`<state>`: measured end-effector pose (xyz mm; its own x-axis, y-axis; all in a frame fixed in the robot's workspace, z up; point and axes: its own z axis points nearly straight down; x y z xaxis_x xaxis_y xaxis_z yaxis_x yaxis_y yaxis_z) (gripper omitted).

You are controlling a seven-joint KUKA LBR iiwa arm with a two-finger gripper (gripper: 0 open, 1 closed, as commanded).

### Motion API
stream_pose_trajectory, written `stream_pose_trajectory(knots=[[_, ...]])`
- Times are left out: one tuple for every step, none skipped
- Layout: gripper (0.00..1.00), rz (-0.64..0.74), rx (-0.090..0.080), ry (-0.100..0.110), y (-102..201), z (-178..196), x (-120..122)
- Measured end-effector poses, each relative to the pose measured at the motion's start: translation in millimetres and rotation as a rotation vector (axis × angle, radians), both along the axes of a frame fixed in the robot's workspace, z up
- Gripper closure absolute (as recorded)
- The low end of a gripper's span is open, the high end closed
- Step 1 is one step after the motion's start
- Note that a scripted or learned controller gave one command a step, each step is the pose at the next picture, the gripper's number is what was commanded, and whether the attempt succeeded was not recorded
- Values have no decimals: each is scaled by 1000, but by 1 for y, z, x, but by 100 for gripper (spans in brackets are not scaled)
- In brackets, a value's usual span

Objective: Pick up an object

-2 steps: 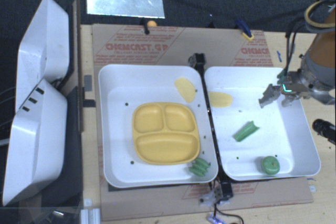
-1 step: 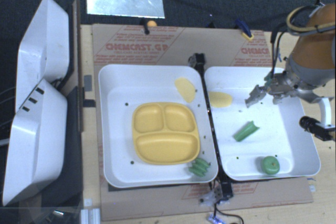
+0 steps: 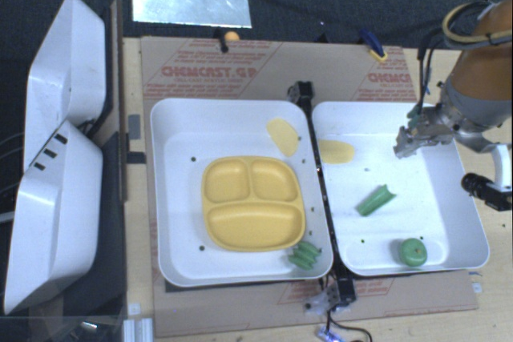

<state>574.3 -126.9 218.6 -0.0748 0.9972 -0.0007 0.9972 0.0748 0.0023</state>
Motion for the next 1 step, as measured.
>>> stream_pose_trajectory(knots=[[100, -68, 2, 2, 76, -18, 41]])
